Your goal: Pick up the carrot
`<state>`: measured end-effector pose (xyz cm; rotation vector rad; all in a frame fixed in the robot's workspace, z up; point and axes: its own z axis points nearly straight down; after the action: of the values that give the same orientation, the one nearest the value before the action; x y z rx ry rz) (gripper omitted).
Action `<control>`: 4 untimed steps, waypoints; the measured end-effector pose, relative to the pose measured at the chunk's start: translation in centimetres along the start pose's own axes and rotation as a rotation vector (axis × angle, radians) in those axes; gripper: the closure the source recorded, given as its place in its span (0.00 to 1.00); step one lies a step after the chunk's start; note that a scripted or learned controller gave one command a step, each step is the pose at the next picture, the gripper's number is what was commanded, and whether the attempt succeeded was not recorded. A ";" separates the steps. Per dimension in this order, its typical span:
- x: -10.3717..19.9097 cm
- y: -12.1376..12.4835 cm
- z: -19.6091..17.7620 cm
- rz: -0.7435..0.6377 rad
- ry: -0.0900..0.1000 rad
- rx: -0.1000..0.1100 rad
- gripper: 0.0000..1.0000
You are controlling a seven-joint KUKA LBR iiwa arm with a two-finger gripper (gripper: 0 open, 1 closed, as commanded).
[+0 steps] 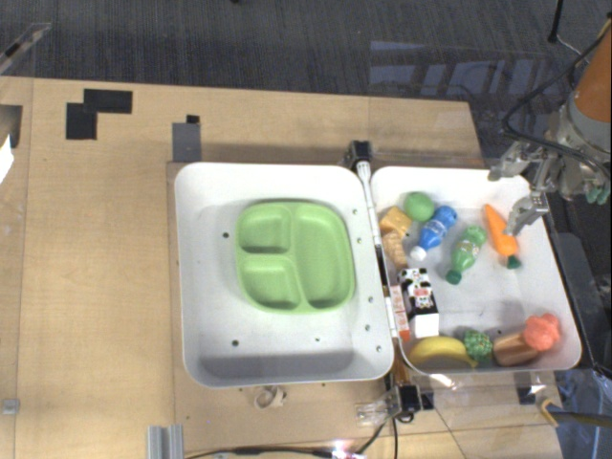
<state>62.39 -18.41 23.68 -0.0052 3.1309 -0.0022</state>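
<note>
- Bench (96, 256): you see two shallow white bins side by side; left bin (201, 285) and right bin (555, 285), touching along a central divider.
- Left bin holds a green sectioned plate (292, 256), three compartments, lying flat near the middle.
- Arm (593, 103) reaches in at the upper right corner; orange band at the frame edge; gripper (528, 210) hangs over the right bin's upper right part, just beside the carrot; whether the claw is apart or together you cannot tell here.
- Right bin, lower edge: banana (438, 351), a small green item beside it, a brown item, a salmon-pink lumpy item (542, 331).
- Carrot (499, 234): orange, green tip pointing down, lying on the bin floor in the upper right part; not between the fingers.
- Green bottle (465, 253) left of the carrot; blue bottle (434, 231) further left; green round fruit (418, 205) above it.
</note>
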 end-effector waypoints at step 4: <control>-4.9 -2.3 11.3 -0.127 -0.029 0.012 0.00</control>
<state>67.41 -20.74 12.42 -0.2027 3.0955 -0.0218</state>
